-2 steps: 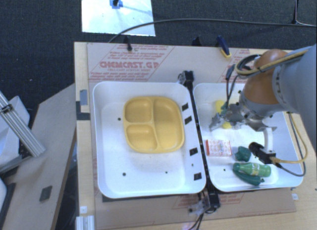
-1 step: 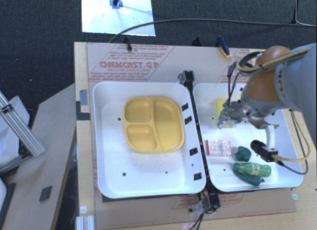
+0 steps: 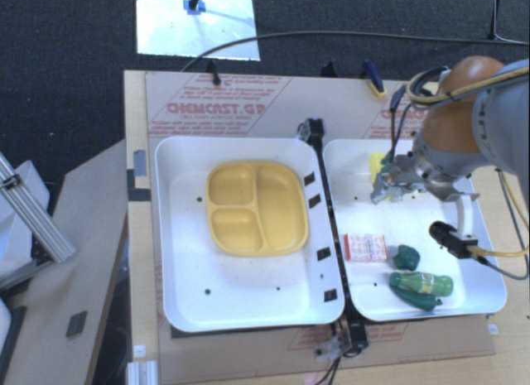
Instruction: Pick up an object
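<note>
My gripper (image 3: 383, 186) reaches down into the upper part of the right bin (image 3: 364, 305), over a small yellow object (image 3: 377, 164) that sits at its left side, partly hidden by the gripper. A red-and-white packet (image 3: 365, 247) lies flat in the bin's lower left. A small dark green piece (image 3: 406, 257) sits just right of the packet. A green bottle (image 3: 422, 285) lies on its side near the bin's front edge.
The left bin (image 3: 178, 234) holds a yellow divided plate (image 3: 255, 208). A black divider strip (image 3: 323, 209) runs between the bins. A black cable end (image 3: 451, 238) hangs off the arm over the right bin.
</note>
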Robot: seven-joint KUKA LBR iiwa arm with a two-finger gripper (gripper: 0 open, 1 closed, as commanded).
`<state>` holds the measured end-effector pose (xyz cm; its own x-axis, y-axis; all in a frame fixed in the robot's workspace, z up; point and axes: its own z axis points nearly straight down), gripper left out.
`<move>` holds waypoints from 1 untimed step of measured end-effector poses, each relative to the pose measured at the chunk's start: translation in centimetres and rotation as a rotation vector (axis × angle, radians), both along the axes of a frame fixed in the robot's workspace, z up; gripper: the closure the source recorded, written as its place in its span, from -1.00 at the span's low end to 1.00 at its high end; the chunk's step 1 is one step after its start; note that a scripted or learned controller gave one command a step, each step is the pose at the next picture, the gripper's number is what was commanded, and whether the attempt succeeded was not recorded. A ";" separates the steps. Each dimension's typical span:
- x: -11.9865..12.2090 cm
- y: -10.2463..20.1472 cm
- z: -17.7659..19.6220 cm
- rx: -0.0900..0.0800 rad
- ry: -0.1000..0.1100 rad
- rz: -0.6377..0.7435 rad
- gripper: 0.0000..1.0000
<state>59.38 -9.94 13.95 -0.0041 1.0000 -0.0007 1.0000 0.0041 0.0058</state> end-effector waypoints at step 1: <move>0.8 -0.8 5.9 -0.001 -0.002 0.000 1.00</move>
